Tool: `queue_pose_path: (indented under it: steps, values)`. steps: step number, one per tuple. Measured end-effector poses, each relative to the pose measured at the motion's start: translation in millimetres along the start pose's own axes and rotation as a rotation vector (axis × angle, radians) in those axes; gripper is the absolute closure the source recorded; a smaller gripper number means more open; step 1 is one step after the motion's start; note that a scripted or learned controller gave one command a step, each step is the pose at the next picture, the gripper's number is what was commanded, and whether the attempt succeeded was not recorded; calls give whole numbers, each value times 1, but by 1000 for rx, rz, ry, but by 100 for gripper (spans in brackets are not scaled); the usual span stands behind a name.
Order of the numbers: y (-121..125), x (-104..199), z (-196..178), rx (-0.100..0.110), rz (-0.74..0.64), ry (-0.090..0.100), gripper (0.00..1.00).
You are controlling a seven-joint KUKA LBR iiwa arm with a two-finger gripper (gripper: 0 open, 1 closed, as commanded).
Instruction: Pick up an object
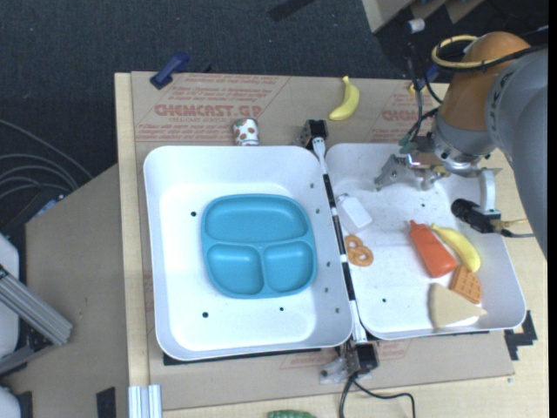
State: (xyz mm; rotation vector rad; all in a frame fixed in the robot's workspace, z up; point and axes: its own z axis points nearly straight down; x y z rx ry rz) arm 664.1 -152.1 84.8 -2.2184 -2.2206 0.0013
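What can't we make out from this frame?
- Gripper, camera view: fingers blurred, half hidden under the wrist.
- Pale wedge-shaped item in the right bin: partly covered by the waffle piece, identity unclear.
- Green object: cut off by the bottom edge.
- Small patterned item behind the left bin: too small to identify.

Bare floor mid right bin (383,268), toys (452,264) crowding its right side
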Motion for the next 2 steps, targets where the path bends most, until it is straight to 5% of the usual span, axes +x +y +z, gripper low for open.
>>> queue_pose_path:
  steps: [1,2]
  values:
    - [3,-58,-1,1,-2,8,0]
    - [3,-20,0,-1,0,0,0]
